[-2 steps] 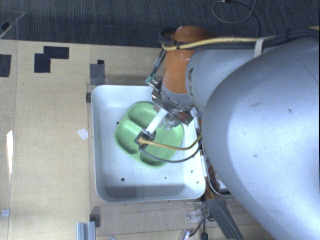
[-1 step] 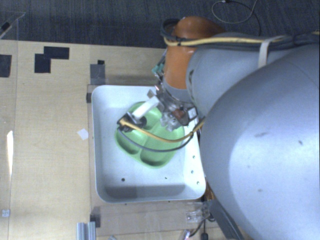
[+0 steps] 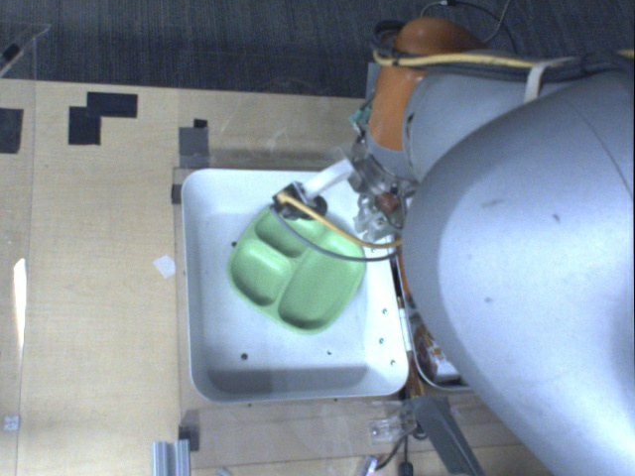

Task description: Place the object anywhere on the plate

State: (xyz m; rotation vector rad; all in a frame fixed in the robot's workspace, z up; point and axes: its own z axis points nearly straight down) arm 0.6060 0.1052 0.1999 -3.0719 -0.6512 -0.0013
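We see the green plate (image 3: 298, 271) as smooth plastic with a soft sheen, and the white bin (image 3: 213, 266) as smooth, matt plastic. The bench (image 3: 89, 266) looks like pale wood to us; the arm (image 3: 516, 266) has a smooth, faintly glossy grey shell.

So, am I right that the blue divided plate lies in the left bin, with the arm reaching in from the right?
Not quite. The camera view shows that the divided plate is pale green, not blue. The rest holds: it lies in the left bin, and the arm reaches in from the right.
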